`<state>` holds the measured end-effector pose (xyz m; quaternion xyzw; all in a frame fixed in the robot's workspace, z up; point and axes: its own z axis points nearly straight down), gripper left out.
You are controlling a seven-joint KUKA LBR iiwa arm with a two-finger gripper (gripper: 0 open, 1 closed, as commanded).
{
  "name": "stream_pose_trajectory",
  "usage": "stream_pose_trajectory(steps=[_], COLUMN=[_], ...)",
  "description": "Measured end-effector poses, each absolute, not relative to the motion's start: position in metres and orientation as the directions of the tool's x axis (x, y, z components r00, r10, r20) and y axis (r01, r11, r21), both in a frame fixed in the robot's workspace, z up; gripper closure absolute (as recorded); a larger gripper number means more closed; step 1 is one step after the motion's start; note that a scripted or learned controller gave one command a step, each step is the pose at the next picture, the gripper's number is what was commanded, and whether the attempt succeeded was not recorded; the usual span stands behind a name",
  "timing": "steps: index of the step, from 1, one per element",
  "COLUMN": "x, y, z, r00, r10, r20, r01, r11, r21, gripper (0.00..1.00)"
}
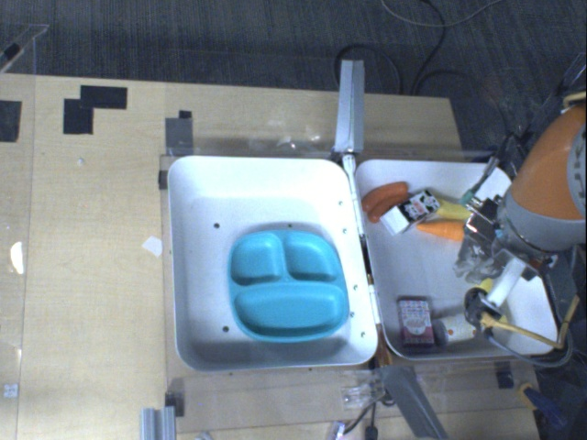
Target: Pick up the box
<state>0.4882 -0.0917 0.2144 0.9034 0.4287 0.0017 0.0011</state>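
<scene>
So here's where we're at: the two white bins sit side by side on the bench, and all the loose stuff is in the right bin (394, 287), while the left bin (197, 246) just carries a blue divided plate (288, 283) lying flat in its near half. The thing we're after, the box (415, 322), looks like the small dark maroon carton with a pale label on top, lying flat in the near left corner of the right bin, close to the wall that divides the bins. That spot probably makes it awkward, since there isn't much room on its left side. Our arm (550, 186) comes in from the right, hanging over the right side of that bin, and the gripper (483, 246) sits down among the cables and clutter there, well apart from the box and off to its right and a bit further back. Honestly we can't tell how the gripper is set; it's a blurry tangle from up here, and nothing is visibly in it. Further back in the bin there's a reddish sausage-looking toy (385, 197), a small white carton (410, 211) just beside it, and a carrot (441, 230) next to something yellow. We'd guess the grab isn't made yet, and the arm needs to swing nearer and left.
</scene>
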Motion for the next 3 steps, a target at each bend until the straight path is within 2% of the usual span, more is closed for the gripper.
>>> stream_pose_trajectory(steps=[1, 2, 3], x=[0.526, 0.559, 0.63], y=[-0.097, -0.104, -0.108], z=[0.362, 0.433, 0.435], r00=[0.715, 0.909, 0.916], r10=[0.699, 0.417, 0.401], r20=[0.003, 0.002, 0.003], r01=[0.699, 0.417, 0.401], r11=[-0.715, -0.909, -0.916], r21=[0.004, 0.003, 0.002], gripper=[1.0, 1.0, 1.0])
